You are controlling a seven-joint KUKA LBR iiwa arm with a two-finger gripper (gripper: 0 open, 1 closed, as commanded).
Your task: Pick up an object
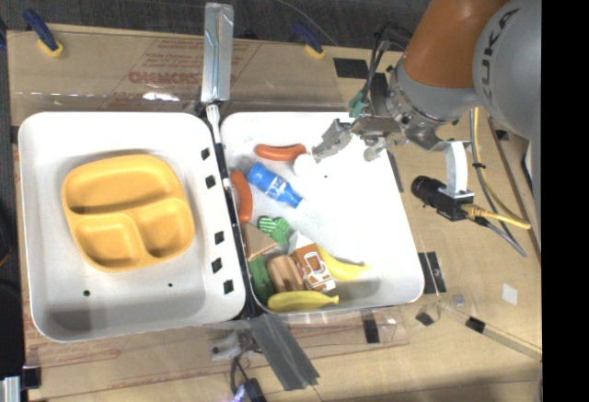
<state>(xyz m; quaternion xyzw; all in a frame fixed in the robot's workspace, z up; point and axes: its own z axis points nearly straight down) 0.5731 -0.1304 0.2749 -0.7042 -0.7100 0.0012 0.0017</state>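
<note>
Pincer (333, 139) hovers just right of the sausage (280, 152) (apart)

Grey arm reaching from right, end effector (342, 141) hovering, fingers apart

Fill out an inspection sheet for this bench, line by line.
Surface: two white bins side by side, left bin, right bin, on cardboard.
Job's things: in the right bin, blue bottle, hot dog, bananas, green toy.
Clutter: yellow divided tray in the left bin.
Grippers: end effector over the right bin's upper part, nothing visibly held.
Cables: yellow cable at right.
Surroundings: blue clamps on the cardboard edge.
</note>
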